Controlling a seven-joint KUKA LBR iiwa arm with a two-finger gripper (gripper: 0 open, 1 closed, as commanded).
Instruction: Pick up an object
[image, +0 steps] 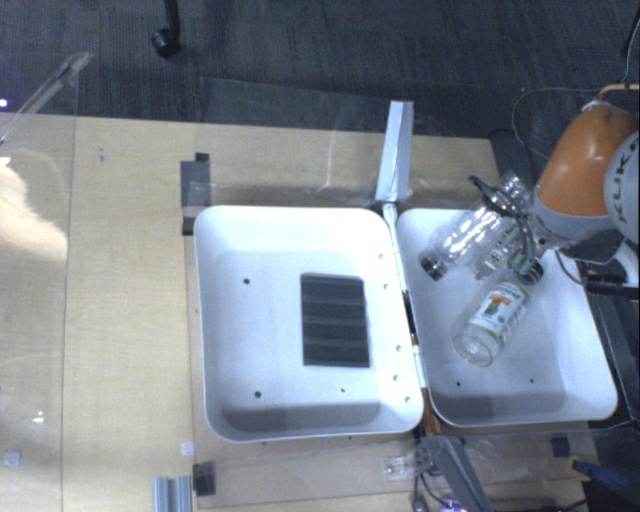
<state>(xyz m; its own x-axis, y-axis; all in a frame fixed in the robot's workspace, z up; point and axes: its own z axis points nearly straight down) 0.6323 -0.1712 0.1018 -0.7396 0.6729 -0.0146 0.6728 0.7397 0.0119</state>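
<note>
My gripper (512, 225) hangs over the right bin (590, 395); I cannot tell its state. The clear bottle (490, 322) lies diagonally, mouth toward lower-left.

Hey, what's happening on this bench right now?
A grey robot arm reaches in from the right over the right bin, with its gripper low among two clear plastic bottles. One bottle lies near the bin's far edge, right by the gripper; the labelled bottle lies just below it. Whether anything is gripped is unclear. The left bin holds a dark ribbed block.
</note>
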